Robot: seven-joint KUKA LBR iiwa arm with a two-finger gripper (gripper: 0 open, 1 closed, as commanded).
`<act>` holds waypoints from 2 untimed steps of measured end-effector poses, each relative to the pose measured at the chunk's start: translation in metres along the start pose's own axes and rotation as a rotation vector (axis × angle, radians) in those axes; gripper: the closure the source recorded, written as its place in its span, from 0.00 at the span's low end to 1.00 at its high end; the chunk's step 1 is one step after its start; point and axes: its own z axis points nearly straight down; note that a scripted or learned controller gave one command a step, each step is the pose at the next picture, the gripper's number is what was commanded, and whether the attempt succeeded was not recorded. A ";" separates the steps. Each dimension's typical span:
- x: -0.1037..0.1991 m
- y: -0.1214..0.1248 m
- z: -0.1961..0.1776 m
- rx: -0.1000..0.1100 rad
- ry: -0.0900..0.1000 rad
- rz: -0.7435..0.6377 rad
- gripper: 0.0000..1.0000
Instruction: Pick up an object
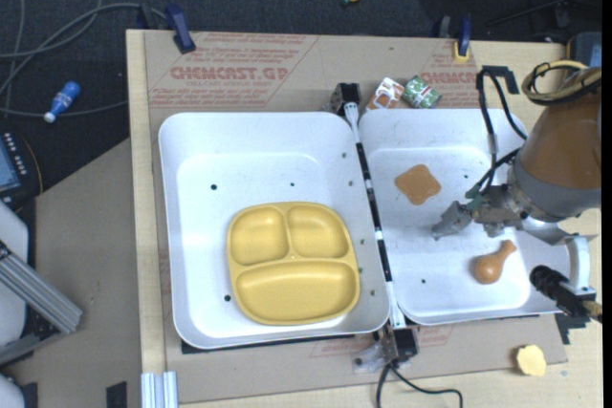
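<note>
Yellow chunk [531, 359] sitting on desk [143, 205] at lower right. Gripper [457, 220] hovering in right bin [449, 306], can't tell its opening, nothing visibly held. Brown drumstick [492, 262] lying just lower right of it, long axis diagonal; brown flat piece [418, 183] lying upper left.

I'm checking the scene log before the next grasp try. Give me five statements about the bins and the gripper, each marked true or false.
1. The yellow divided plate lies in the left bin. True.
2. The flat brown piece lies in the left bin. False: it lies in the right bin.
3. The gripper is over the right bin. True.
4. The drumstick-shaped toy is between the gripper's fingers. False: it lies on the bin floor, apart from them.
5. The small yellow piece sits on the plate. False: it lies on the bench outside the bins.
</note>
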 end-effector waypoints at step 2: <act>-0.013 0.133 0.059 -0.002 -0.002 -0.002 0.00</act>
